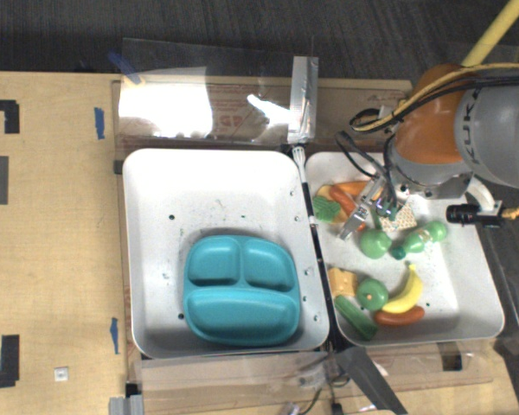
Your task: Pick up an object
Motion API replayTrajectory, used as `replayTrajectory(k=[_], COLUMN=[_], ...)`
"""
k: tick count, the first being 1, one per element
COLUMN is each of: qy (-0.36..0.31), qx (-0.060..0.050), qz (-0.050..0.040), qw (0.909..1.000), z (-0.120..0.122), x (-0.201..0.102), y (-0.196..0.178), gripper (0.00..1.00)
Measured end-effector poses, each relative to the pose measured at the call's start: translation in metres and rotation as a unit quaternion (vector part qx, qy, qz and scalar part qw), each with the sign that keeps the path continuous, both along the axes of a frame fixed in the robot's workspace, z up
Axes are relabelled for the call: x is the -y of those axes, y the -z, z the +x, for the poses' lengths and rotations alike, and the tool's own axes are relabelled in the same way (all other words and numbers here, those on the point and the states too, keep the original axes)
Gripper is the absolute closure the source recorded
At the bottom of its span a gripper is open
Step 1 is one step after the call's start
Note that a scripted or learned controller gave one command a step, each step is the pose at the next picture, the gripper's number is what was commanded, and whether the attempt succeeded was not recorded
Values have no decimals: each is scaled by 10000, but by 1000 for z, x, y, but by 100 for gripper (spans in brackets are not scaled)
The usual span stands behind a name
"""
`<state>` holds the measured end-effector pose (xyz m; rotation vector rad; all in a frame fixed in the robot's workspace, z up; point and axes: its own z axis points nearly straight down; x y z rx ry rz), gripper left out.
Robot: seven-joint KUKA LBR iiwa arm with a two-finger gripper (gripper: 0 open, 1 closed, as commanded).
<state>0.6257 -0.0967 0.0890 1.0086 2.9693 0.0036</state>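
Hanging low over the right bin (489, 305), at about ten o'clock within it, the tool (363, 219) at the end of the grey arm (493, 137); impossible to tell whether clamping on anything. Lying just at five o'clock from the tool, nearly under it, a small round green fruit (374, 245), likeliest target of the pick, with a second green piece (419, 236) touching or almost touching it at three o'clock. Looking smooth, glossy and rounded; probably being a light, stiff plastic toy, hence apt to be slipping or rolling away from a pinch set off-centre, so best taking hold across its widest middle from straight above. Crowding at eleven o'clock from the tool, orange and green vegetable pieces (333, 204) against the bin's wall. Resting further out, toward six o'clock, a yellow banana (406, 290), a green round piece (372, 294) and a red-orange piece (400, 316), all bunching close together. Sitting beyond, at nine o'clock, the left bin (156, 188) holding a teal divided tray (240, 290) in its lower half. Carrying both bins, the pale table (52, 232).
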Motion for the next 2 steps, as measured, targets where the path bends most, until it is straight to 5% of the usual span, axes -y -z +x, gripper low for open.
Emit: replayTrajectory(k=[1,2], qy=[-11,951], qx=[73,15], qz=[-21,7], qw=[10000,9955], z=[4,27], x=[0,-69], y=[-13,-99], gripper=[100,100])
